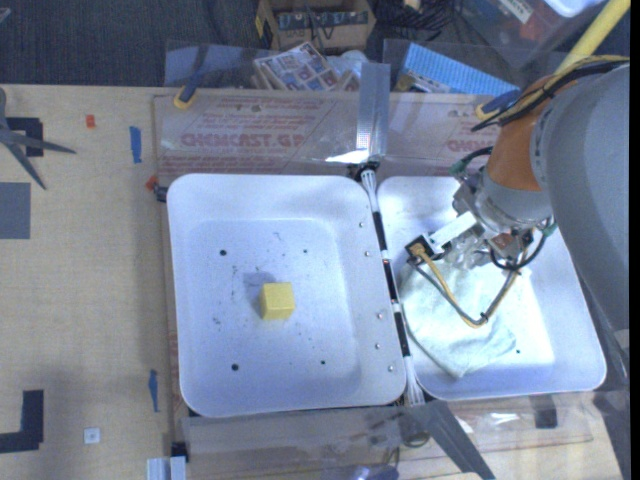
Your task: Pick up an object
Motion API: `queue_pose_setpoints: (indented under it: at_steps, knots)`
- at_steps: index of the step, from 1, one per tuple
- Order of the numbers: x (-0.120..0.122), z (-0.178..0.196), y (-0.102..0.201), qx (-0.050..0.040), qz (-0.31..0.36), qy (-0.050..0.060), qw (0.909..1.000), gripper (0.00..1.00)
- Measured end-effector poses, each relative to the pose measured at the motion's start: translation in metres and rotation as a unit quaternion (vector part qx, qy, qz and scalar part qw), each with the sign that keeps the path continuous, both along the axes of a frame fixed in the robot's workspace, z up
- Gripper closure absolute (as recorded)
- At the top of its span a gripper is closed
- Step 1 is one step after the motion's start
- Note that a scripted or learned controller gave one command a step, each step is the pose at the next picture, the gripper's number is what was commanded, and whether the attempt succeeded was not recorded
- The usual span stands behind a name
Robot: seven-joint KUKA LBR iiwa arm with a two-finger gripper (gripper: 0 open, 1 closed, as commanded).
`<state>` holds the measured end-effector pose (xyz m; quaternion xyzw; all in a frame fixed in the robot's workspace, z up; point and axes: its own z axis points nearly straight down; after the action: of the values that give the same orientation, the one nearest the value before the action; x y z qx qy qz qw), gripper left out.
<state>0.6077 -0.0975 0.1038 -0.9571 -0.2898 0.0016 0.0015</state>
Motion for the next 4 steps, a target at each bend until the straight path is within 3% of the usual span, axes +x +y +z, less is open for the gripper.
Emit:
queue_pose_setpoints:
  at_steps: [1,2,3,4]
  knots:
    - [-0.034,0.01,-0.009,0.0003,-0.058,0.0,0.9983,1.0]
    - [0.049,-0.016,0.006,-0.0011,-0.161,-0.003,0.987,1.0]
    - [0.053,0.081,0.04,-0.0006,-0.193,-0.003,0.9813,1.0]
    - [0.006,-0.015,-0.018,-0.0014,-0.004,-0.005,1.0,1.0]
